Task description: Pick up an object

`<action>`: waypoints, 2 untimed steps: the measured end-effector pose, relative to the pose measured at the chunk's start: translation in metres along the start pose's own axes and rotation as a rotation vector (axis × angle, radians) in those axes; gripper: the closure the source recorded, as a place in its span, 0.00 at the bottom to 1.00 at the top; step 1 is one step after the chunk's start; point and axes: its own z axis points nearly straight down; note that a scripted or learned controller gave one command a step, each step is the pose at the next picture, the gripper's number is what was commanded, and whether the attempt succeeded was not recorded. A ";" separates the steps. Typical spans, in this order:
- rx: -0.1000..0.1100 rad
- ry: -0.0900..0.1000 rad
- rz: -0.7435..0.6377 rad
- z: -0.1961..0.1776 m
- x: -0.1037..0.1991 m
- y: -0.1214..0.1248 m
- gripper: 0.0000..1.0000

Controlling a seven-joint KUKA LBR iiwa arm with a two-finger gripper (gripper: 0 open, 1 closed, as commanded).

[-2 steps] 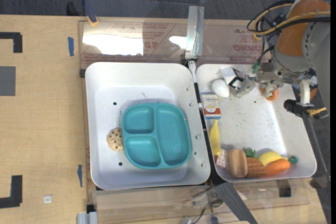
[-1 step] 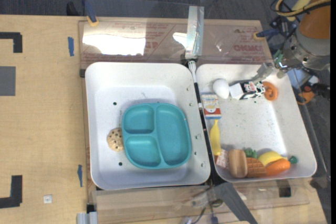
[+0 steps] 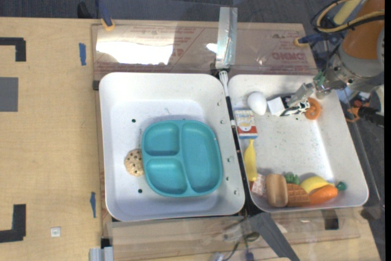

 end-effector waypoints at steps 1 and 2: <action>0.007 0.003 0.077 0.025 0.025 -0.053 0.00; 0.014 0.002 0.090 0.030 0.036 -0.021 0.00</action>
